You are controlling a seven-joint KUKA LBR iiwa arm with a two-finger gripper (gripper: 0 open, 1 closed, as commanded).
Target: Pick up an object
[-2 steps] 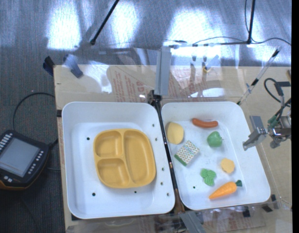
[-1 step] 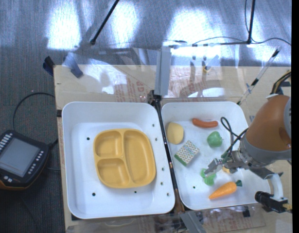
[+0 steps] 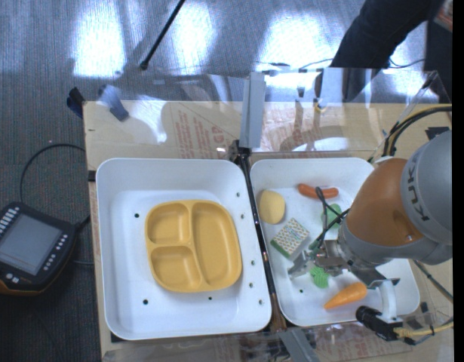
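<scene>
Hovering low in the right bin (image 3: 345, 168), the gripper (image 3: 301, 265) hangs beside a green toy (image 3: 320, 277), fingers' spread unclear, grasping nothing visible.

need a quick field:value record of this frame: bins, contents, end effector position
left bin: holds a yellow divided tray, three compartments
right bin: holds five small items
items in right bin: yellow potato-shaped toy near the left wall; orange sausage-shaped toy toward the back; green-and-white box, tilted; green toy; orange carrot toy toward the front
arm: over the right bin, reaching in from the right
end effector: low, between the box and the green toy
grasp: cannot tell
</scene>
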